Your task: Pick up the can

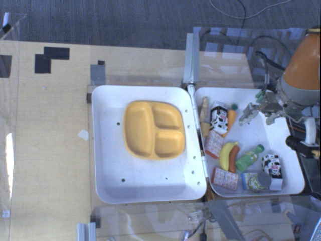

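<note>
The can [258, 181] lies on its side near the front edge of the right bin [296, 187]. It has a green-yellow label, and its grey end faces up and to the right. My gripper [260, 115] hangs over the back part of the same bin, well behind the can and apart from it. Its fingers [248, 114] are spread open with nothing between them. The grey arm with its orange band [303, 64] comes in from the right.
Around the can lie a green bottle [249, 158], a cow-patterned carton [271, 165], a banana [227, 153] and a red patterned box [225, 178]. Another cow carton [218, 118] and a carrot [231, 117] sit at the back left. The left bin [108, 185] holds a yellow divided plate [153, 129].
</note>
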You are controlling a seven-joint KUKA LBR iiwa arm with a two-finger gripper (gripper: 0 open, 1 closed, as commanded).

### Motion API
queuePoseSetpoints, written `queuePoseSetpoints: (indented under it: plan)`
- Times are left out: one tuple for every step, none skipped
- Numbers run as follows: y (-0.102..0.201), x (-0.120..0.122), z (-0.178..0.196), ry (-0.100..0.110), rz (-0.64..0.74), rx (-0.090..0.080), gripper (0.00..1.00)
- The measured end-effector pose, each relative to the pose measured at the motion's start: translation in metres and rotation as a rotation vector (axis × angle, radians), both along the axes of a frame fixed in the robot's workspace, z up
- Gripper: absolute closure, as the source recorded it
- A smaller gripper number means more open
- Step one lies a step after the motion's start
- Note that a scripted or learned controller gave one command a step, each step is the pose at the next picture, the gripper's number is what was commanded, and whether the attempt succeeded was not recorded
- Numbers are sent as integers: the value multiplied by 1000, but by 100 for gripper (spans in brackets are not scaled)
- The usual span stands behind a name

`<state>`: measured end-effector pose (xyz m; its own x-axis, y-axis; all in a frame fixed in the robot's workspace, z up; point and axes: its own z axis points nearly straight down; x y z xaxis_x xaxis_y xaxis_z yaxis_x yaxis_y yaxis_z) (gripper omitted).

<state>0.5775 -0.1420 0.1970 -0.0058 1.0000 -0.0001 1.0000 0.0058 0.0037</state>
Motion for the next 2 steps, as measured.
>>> queuePoseSetpoints:
  plan:
    - [-1,22,-107,-10,-37,-2,0]
    - [-23,10,-107,-9,66,-2,0]
